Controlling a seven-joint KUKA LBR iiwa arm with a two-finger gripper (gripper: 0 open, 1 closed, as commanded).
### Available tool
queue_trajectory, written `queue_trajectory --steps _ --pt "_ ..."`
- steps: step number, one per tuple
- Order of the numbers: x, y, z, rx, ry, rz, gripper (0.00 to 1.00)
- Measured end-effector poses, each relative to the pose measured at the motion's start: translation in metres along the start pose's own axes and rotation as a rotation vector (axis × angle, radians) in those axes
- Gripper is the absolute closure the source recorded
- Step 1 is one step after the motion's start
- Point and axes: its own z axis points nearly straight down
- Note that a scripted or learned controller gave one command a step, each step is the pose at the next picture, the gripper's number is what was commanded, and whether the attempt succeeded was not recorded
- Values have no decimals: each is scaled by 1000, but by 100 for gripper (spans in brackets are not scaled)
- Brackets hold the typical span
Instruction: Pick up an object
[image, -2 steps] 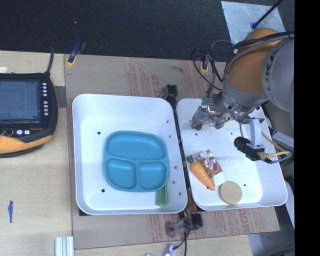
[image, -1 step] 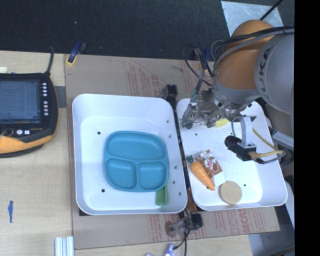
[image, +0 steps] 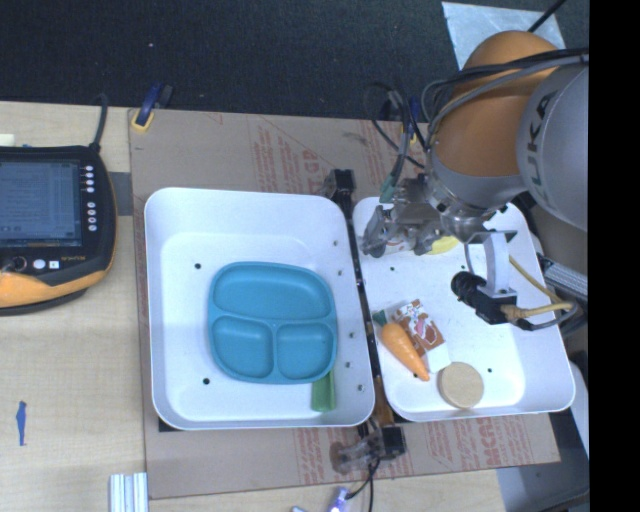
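1. Carrot (image: 403, 348), a toy by the look of it, lies slantwise in the lower left of the right bin (image: 540, 395), close to that bin's left wall. I'd judge it light, stiff and a bit slick, and best gripped across its thick middle.
2. Touching its upper end is a small red-and-white packet (image: 422, 322), which probably crinkles and slides. A flat tan disc (image: 462, 384) sits just beside the carrot's tip, too low to grasp easily.
3. The end effector (image: 392, 232) hangs over the bin's upper left corner, apart from the carrot. I cannot tell whether it is spread or closed. A yellow thing (image: 447, 243) peeks out beside it.
4. The near wall and the packet crowd the approach.
5. The left bin (image: 180, 230) holds a blue divided plate (image: 272, 320) and a green piece (image: 322, 393). A teach pendant (image: 45, 215) rests on the bench (image: 60, 400) at far left.
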Motion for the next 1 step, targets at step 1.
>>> queue_trajectory --steps 1 --pt "-63 39 40 2 -3 2 100"
